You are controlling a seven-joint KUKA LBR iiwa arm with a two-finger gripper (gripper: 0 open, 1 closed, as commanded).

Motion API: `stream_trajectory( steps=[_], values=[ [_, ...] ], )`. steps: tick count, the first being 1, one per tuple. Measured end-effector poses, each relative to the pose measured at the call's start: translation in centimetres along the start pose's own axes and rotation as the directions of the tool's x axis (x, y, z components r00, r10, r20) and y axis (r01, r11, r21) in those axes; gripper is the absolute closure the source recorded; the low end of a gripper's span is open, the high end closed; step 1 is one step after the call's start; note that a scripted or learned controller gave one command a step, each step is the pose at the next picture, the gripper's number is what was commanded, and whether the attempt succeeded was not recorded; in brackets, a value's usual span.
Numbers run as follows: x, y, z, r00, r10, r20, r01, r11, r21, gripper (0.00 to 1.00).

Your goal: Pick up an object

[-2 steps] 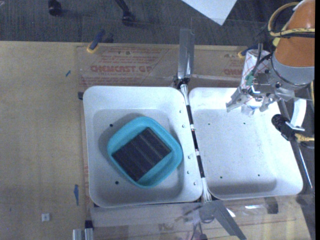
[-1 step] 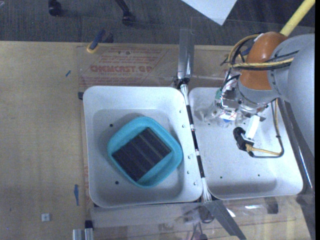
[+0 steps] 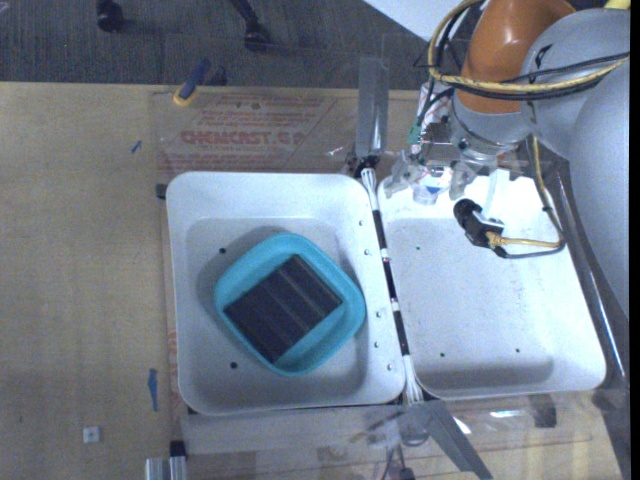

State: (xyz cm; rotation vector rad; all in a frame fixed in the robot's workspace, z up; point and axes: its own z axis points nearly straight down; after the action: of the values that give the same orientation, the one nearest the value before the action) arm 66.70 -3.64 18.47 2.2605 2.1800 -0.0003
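Note:
A light blue square dish (image 3: 345,313) lies tilted in the left bin (image 3: 190,228), with a dark ridged block (image 3: 282,306) resting inside it. My gripper (image 3: 430,180) hangs over the far left corner of the right bin (image 3: 480,318), close to the rim between the two bins and well apart from the dish. The arm's orange band (image 3: 510,28) sits above it at the upper right.
A black and yellow cable (image 3: 490,233) dangles from the wrist over the right bin's back part. A metal post (image 3: 371,108) stands behind the divider between the bins. A clear sheet with red lettering (image 3: 240,136) lies on the wooden bench behind the left bin.

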Motion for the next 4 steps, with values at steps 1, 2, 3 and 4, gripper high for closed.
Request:
stream_trajectory(
  steps=[1,2,3,4],
  values=[
    [3.5,-0.1,-13.2,1.0,-0.003,0.001,0.003,1.0,0.001,1.0],
    [3.6,-0.1,-14.1,1.0,-0.006,0.003,0.006,1.0,-0.001,1.0],
    [3.8,0.0,-15.1,1.0,-0.009,0.006,0.009,1.0,-0.003,1.0],
    [3.9,0.1,-16.1,1.0,-0.011,0.008,0.011,1.0,-0.005,1.0]
  ],
)
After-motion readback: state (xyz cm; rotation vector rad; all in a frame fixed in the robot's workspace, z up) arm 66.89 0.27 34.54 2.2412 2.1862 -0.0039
